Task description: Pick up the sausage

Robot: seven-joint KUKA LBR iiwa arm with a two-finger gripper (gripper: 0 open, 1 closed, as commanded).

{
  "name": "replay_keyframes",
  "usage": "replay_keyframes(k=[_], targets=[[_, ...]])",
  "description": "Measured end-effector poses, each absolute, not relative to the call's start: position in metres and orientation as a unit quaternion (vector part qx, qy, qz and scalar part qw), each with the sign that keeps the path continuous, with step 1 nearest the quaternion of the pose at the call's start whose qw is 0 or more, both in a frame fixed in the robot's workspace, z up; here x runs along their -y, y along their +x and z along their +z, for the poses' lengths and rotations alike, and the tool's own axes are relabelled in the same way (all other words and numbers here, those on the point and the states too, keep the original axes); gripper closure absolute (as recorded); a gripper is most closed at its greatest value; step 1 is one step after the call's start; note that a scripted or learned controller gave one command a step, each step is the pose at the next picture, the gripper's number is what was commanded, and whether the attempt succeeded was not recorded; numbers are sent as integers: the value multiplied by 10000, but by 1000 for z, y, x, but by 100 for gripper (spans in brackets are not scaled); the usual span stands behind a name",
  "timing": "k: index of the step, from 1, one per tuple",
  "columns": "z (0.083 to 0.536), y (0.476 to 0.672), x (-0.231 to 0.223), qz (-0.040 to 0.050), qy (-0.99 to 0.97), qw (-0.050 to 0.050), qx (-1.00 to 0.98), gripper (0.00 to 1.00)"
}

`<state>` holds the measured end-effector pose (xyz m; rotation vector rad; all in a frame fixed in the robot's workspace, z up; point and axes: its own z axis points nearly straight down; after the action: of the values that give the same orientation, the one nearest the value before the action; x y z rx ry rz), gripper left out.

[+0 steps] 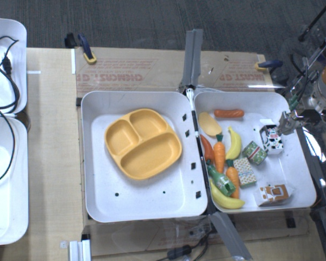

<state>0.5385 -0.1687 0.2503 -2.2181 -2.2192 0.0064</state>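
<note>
The sausage is a short reddish-orange link lying flat near the far edge of the right bin, just right of a pale yellow oval food piece. My gripper hangs over the bin's right side, well to the right of the sausage and slightly nearer the camera. It sits just above and to the right of a black-and-white patterned carton. Nothing touches the sausage.
The right bin also holds a banana, carrots, a green bottle, a second banana and small boxes. A yellow divided plate lies in the left bin. A grey divider post stands behind the bins.
</note>
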Motion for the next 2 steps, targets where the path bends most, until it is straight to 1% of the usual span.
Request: replay_keyframes(k=[1,2], targets=[[107,600,116,-30,-6864,-62,7272,0],[89,656,94,16,-6669,13,7452,0]])
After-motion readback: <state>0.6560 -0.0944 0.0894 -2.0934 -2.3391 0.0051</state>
